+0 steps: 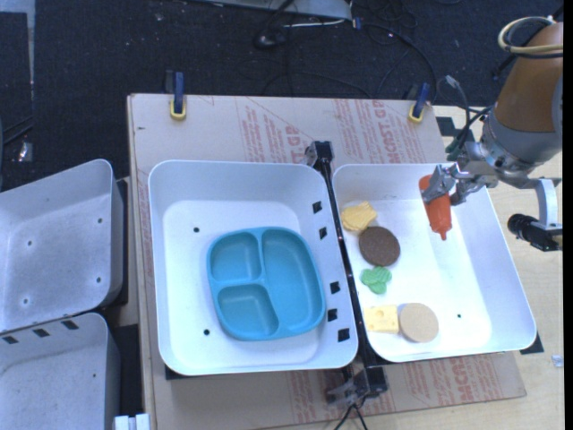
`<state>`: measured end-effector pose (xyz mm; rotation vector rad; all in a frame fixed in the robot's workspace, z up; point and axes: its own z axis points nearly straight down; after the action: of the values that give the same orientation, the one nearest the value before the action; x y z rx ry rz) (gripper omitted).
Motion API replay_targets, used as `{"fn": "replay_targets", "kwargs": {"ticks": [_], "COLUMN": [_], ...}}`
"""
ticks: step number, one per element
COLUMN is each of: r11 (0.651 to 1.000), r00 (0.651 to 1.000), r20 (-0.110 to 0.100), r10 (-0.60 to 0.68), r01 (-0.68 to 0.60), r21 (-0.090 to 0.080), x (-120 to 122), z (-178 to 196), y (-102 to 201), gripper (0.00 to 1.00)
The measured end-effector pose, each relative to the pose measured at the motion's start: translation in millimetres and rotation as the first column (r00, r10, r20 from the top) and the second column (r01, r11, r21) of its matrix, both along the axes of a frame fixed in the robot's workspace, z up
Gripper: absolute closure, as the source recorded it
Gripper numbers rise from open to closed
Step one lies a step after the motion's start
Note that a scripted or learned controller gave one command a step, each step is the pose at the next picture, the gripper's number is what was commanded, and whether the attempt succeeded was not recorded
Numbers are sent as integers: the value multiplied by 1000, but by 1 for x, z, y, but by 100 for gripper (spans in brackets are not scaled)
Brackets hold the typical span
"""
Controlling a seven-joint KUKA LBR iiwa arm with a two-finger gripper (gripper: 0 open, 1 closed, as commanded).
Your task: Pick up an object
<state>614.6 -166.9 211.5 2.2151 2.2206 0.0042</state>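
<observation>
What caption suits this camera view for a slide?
Hand holds an orange carrot toy above the right bin.

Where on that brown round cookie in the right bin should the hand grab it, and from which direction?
Grip the brown cookie across its round edge, coming straight down from above. It lies flat on the right bin floor. Probably place the fingers on its right and lower-left edges, since the yellow piece and the green piece crowd the others.
</observation>
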Motion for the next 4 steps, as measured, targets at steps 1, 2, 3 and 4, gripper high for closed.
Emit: {"fn": "replay_targets", "kwargs": {"ticks": [1,2,3,4], "r11": [1000,1000,1000,1000], "r00": [1000,1000,1000,1000], "r20": [-6,-6,-9,-7], "r10": [4,5,4,6], "r01": [-4,-5,-4,-6], "r21": [3,3,3,4], "x": [-7,-22,-38,-51], "z": [-2,11,3,13], "y": [48,96,142,200], "gripper": [100,100,100,100]}}
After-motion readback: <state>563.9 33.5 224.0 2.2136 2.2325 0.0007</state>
